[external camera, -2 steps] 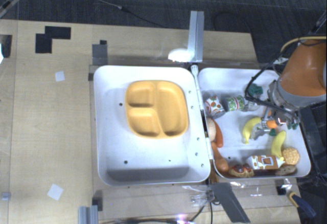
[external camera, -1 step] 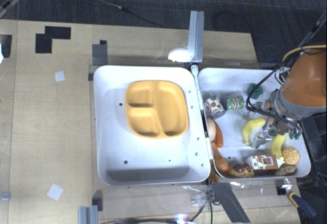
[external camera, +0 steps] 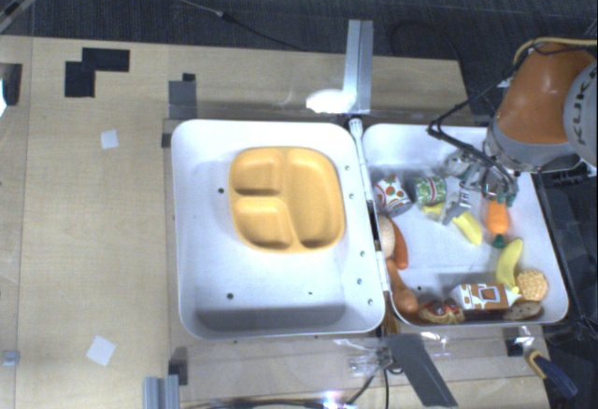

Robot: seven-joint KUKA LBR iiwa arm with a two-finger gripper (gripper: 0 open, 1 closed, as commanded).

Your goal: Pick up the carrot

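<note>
A: So, where do we stand on the small orange carrot with a green top (external camera: 497, 216)?

B: We see it lying in the right-hand shallow white bin (external camera: 551, 304), near the far right wall, not lifted. Our grey two-finger gripper (external camera: 472, 181) hovers just beside it.

A: Clamped on anything?

B: We cannot tell. The grasp and the lift look to be left, 2 steps.
</note>
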